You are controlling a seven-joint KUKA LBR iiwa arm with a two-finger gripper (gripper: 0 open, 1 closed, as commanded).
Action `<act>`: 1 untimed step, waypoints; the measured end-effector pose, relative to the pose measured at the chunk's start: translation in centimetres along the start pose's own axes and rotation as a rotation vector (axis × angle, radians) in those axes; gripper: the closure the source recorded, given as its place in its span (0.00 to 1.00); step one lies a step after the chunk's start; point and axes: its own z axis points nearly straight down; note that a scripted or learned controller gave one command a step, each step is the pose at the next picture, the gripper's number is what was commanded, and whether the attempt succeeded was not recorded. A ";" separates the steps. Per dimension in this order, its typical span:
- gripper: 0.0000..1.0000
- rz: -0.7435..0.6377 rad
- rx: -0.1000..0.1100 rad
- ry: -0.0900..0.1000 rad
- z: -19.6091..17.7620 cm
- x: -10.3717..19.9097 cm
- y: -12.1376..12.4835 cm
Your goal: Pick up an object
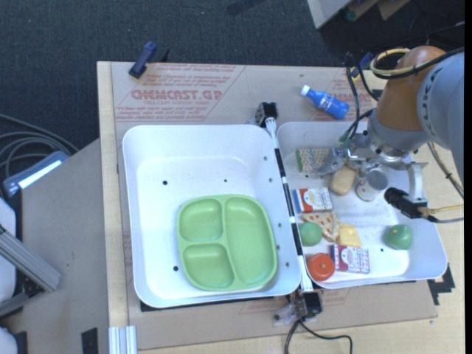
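Observation:
My gripper [359, 174] hangs low over the back part of the right bin [424, 265], under the grey arm with its orange band [404, 94]. A tan bread-like piece [341, 181] lies right against the gripper's left side. Around it in the bin lie a speckled packet [313, 158], a red and white carton [316, 198], a green ball [310, 233], a yellow wedge [349, 236], a red tomato [321, 266], another red and white packet [352, 259] and a green apple [398, 236].
The left bin [147, 161] holds a green divided plate [225, 240]. A blue bottle [325, 102] lies on the board behind the right bin. A black cable part [402, 201] hangs off the wrist over the bin's right side.

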 end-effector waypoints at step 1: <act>1.00 0.001 -0.002 -0.001 -1.0 0.0 0.1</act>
